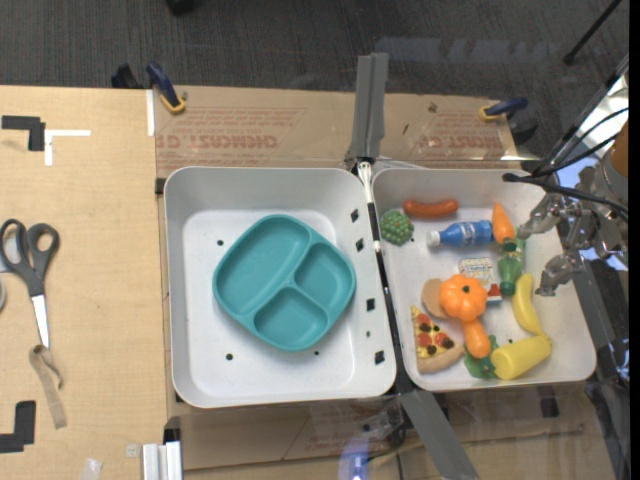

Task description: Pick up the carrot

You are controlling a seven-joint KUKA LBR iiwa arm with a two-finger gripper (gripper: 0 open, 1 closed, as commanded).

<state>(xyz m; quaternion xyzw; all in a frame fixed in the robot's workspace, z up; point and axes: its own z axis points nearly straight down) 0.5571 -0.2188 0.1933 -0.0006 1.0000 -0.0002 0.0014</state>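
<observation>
An orange carrot (502, 224) lies at the back right of the right bin (400, 368), its green top (511, 268) pointing toward the front. A second short orange piece with green leaves (477, 341) lies near the front, below an orange pumpkin (463, 296). My gripper (543, 253) hovers at the bin's right edge, just right of the carrot. Its two metal fingers are spread apart, one near the carrot's tip (537, 223) and one further forward (549, 282). It is open with nothing between the fingers.
The right bin also holds a sausage (431, 208), a green broccoli (397, 228), a blue bottle (465, 234), a banana (524, 306), a yellow piece (520, 356) and a pizza slice (434, 340). A teal divided plate (285, 282) sits in the left bin. Scissors (30, 263) lie far left.
</observation>
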